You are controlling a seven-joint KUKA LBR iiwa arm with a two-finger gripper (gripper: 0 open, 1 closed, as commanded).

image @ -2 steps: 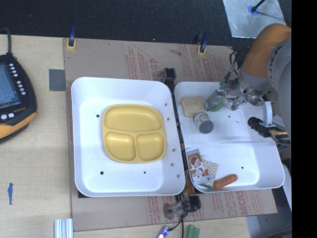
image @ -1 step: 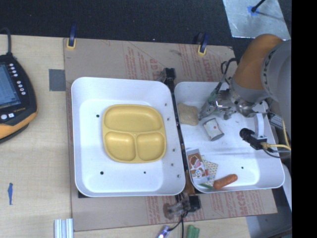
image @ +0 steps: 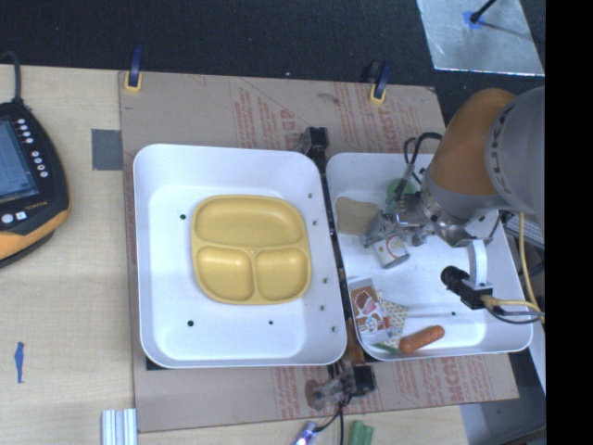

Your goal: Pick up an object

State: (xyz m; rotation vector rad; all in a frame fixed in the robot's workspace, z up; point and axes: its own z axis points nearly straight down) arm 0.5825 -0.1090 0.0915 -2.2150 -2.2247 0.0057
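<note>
A pale wooden desk carries a brown cardboard sheet held by two clips, with dark carpet beyond its far edge. The left bin holds a yellow divided plate. In the right bin, the pincer sits low near the middle; whether it grips anything, I cannot tell. A carrot and a printed packet lie near the front wall. A handheld controller rests at far left.
</note>
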